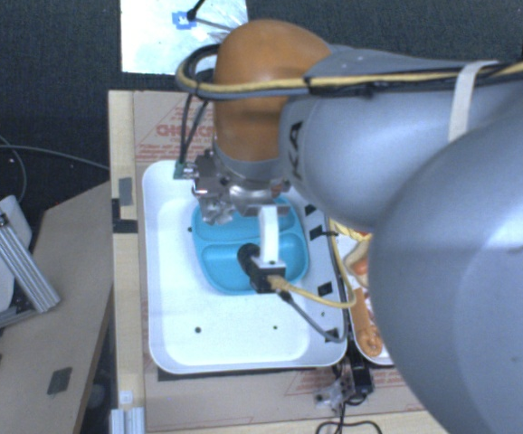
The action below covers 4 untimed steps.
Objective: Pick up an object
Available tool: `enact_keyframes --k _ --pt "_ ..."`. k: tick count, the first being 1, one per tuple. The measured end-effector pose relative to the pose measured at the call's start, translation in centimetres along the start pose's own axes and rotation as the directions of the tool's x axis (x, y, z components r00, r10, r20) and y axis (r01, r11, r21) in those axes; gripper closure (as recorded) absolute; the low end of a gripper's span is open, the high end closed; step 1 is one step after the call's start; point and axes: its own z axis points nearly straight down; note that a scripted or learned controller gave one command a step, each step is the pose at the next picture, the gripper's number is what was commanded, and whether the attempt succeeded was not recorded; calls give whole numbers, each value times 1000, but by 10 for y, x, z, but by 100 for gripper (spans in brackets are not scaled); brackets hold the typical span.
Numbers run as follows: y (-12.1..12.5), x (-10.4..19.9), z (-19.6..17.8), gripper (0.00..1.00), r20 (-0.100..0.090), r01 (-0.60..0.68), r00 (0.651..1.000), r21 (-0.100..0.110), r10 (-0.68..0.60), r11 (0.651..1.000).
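Nearest the camera, the bare floor of the left white bin (pixel 216 337) lay open. Further in sat the blue tray (pixel 234 265), flat on that floor, its long axis running roughly across the bin. Directly over its far part hung the gripper (pixel 243 208), so the tray lay straight beneath and slightly nearer than the tool (whether it was clenched or released, I could not tell). Beyond rose the orange band (pixel 261 70).

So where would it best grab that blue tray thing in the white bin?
Probably by a raised rim of the blue divided tray, coming straight down from above: it lies flat in the left white bin, so only its thin upright edges give two fingers purchase.
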Motion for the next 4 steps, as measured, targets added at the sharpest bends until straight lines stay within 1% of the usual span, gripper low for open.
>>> enact_keyframes --k 1,2,3,4 --pt "-57 -1 2 100 1 0 1000 4 0 1000" --pt "8 0 154 100 -2 -5 1000 -1 5 1000" --pt "-78 -53 166 100 2 -9 1000 8 9 1000" --pt "46 -110 104 100 3 -11 1000 -12 11 1000"
